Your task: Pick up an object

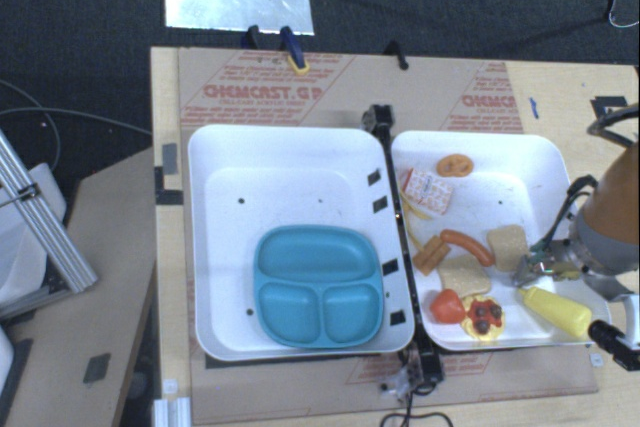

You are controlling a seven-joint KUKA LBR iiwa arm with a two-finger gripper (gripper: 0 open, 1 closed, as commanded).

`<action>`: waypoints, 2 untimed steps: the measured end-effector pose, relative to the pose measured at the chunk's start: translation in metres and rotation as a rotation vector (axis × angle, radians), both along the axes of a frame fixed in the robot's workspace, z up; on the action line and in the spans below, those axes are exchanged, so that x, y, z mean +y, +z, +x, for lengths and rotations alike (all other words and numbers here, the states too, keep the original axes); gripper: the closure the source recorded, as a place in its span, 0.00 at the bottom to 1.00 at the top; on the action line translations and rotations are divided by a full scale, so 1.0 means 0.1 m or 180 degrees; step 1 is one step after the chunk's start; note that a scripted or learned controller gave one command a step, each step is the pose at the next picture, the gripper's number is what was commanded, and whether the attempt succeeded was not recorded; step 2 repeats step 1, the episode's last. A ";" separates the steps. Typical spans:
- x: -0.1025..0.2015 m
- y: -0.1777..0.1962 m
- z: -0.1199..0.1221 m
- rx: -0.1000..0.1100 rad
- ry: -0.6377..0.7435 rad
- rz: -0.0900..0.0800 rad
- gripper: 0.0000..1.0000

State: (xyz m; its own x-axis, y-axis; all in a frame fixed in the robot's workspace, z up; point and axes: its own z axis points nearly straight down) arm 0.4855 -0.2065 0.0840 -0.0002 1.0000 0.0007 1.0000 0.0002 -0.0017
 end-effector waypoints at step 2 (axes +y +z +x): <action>0.31 0.00 0.01 -0.0005 0.0016 0.0001 1.00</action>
